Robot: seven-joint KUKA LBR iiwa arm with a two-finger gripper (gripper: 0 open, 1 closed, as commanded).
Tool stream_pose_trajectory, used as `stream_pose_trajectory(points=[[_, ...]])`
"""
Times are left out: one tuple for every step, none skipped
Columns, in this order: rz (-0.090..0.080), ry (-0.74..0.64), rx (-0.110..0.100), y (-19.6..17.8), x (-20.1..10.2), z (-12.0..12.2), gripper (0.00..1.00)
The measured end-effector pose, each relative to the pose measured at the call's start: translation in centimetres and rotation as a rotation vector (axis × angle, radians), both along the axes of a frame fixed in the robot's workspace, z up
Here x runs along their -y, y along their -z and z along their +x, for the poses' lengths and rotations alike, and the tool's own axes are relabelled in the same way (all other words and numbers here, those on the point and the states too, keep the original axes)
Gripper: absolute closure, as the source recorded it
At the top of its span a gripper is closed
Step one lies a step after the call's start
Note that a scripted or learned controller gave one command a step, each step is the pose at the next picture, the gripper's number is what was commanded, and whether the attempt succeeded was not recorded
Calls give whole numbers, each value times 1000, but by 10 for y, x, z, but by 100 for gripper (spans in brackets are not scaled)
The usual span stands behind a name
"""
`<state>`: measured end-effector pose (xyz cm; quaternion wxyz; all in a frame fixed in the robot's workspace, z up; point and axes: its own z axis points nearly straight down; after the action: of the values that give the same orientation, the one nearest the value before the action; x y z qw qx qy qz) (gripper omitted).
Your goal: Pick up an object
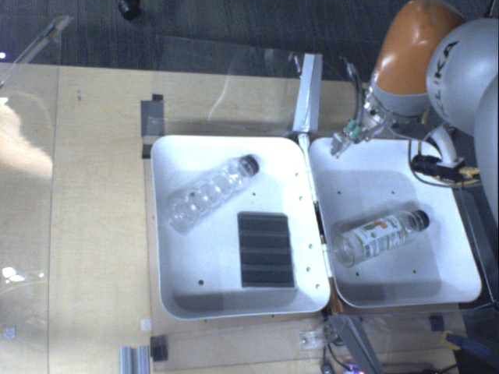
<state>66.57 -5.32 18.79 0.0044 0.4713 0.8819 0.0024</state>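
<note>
Highest in the scene, and so closest to the lens, the grey arm (460, 68) with its orange band (409, 49) reaches in from the right and tapers down to the gripper (344, 141). That gripper hangs over the far left corner of the right-hand bin (468, 287), just beside the divider (306, 92) that stands between the two bins at their far end. Whether it is open or closed I cannot tell; the tip is small and blurred, and nothing is seen clamped in it.

Below the gripper and toward the near side lies a clear bottle with an orange and green label (382, 237). It rests on its side on the floor of the same bin, tilted, its dark cap pointing away to the right and its base toward the bin's left wall. It is well apart from the gripper.

To the gripper's left, across the shared rim, the left-hand bin (168, 287) holds two things. A clear, ribbed bottle without a label (209, 193) lies on its side, slanted, its dark cap at the end nearer the gripper. Farther on, toward the near side, a dark ridged rectangular block (266, 248) lies flat, just beside that bottle's body but apart from it.

Black cables (437, 170) loop beside the arm at the right-hand bin's far right edge.
</note>
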Motion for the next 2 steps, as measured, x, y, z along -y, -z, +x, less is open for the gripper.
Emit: stream_pose_trajectory(points=[[0, 0, 0, 0, 0, 0, 0], [0, 87, -4, -4, 55, -107, 0]])
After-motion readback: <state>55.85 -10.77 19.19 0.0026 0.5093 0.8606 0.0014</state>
